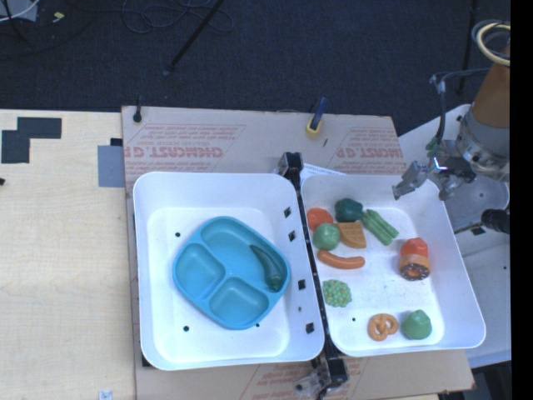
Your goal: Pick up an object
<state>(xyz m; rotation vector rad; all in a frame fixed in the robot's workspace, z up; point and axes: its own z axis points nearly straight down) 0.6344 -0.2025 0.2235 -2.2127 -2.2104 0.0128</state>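
- Grey metal two-finger gripper hangs at the far right corner of the right bin, above its rim, with nothing between its fingers; the two fingers are spread apart, one toward the left at the bin's edge and one toward the right.
- Grey arm with an orange band reaches in from the right edge of the scene.
- Shallow white right bin holds a scatter of small toy foods, all well apart from the gripper.
- Dark green toy pepper lies at the far side of that bin, with a bright green ridged stick just to its right.
- Red round toy tomato sits by the left wall, a green ball just near of it, touching an orange wedge.
- Orange toy sausage lies near of these, and a green knobbly broccoli piece nearer still.
- Red and orange cut pepper half stands toward the right of the bin.
- Tan pretzel and a light green rounded lump lie side by side at the near end.
- Shallow white left bin holds a blue compartment plate, with a dark green curved pod lying on the plate's right part.
- Both bins rest on a brown cardboard sheet.
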